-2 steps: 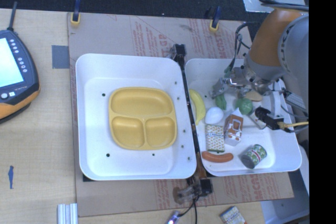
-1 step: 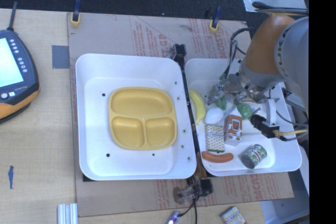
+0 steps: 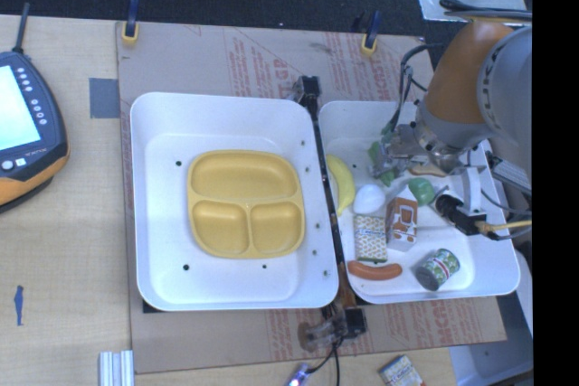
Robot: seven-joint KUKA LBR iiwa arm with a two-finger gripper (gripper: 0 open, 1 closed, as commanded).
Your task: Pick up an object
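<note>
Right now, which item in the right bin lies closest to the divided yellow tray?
The banana, curved along the right bin's left wall, beside the bin holding the yellow tray. The egg, hot dog and can lie farther right.

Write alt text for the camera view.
A grey-and-orange robot arm lowers its gripper into the right bin, crowded with toy food: a banana, a sausage, a can. The left bin holds a yellow divided tray.
</note>
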